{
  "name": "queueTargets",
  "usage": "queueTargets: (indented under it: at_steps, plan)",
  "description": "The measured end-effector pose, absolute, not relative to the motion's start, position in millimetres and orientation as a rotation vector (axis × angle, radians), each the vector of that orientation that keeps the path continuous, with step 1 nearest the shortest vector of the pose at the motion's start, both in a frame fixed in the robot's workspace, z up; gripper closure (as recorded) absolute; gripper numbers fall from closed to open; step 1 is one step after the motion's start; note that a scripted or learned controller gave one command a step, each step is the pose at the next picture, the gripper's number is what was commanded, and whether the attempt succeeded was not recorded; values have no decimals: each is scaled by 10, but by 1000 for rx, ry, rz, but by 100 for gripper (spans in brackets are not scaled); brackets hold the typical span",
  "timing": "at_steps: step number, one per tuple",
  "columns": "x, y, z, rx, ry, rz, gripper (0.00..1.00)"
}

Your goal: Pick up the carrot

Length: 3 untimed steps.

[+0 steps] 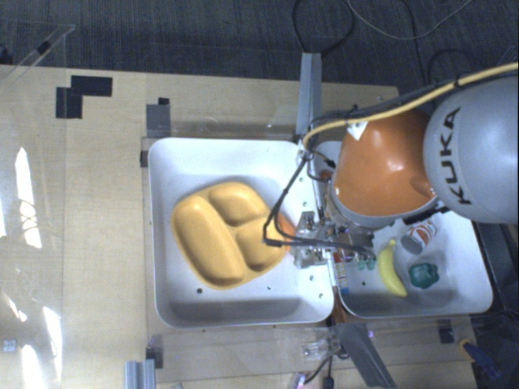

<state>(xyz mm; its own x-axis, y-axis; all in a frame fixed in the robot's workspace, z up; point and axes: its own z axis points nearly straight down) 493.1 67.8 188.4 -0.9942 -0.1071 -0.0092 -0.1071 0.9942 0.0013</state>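
The carrot [284, 225] shows as a thin orange strip in the left bin [162, 298], near its right wall, mostly hidden beneath the wrist. My gripper [310, 245] hangs directly over that spot, at the divide between the two bins, with the orange band of the arm [381, 168] above it. A black cable loops from the arm across the carrot's visible end. Whether the carrot is between the gripper's parts is hidden from this view.
A large yellow lumpy object [220, 233] sits mid-left bin, touching or nearly touching the carrot. The right bin [478, 298] holds a banana [391, 270], a green item [422, 275] and a red-and-white can [418, 235]. Metal posts stand behind and in front of the bins.
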Motion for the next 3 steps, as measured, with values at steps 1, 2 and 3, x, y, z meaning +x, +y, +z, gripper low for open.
queueTargets:
  at_steps: [1,2,3]
  plan:
    - [4948,594,2643,-166,3126,2,100]
    - [5078,1245,2679,-125,3129,5,100]
    - [4965,857,2344,-231,3125,2,100]
